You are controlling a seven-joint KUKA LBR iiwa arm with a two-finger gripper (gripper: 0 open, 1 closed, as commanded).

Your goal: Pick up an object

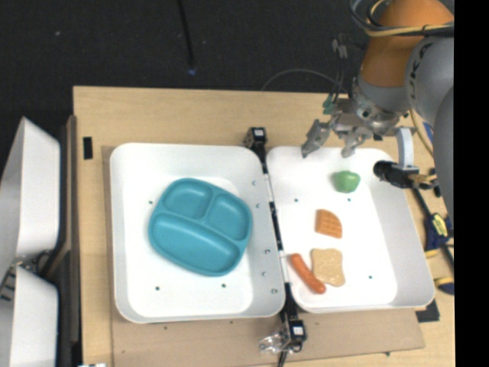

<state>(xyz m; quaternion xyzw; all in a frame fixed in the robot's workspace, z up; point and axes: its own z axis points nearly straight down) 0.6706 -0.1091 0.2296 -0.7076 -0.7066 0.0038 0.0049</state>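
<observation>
Hovering spread wide, the gripper (331, 145) holds nothing.

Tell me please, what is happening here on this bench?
A grey robot arm reaches in from the right and holds its claw open above the far edge of the right bin. The claw holds nothing. In that bin lie a green piece, an orange piece, a slice of bread and a sausage. The green piece is nearest to the claw. A blue divided plate sits in the left bin.
</observation>
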